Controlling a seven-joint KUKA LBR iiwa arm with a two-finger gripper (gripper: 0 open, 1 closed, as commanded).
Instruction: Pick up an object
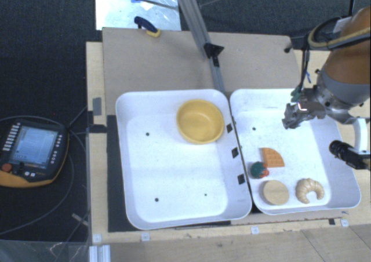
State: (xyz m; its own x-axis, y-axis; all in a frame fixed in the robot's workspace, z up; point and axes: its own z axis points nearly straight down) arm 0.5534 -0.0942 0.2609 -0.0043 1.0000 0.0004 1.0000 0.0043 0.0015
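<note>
My gripper (293, 119) hangs over the upper middle of the right bin (255, 107), above bare floor, with nothing visible between its fingers. Below it lie several small objects in the bin's lower half: an orange wedge-shaped piece (272, 157), a small green and red toy (258, 169), a round tan disc (274, 192) and a croissant (309, 189). The wedge is the nearest, a short way down and left of the gripper. In the left bin (133, 139) a yellow bowl (200, 120) sits upright near the top right corner.
The divider between the two bins carries small black clips (235, 152). A slanted metal pole (197, 20) crosses the bench behind the bins. A teach pendant (29, 150) lies on the floor at far left.
</note>
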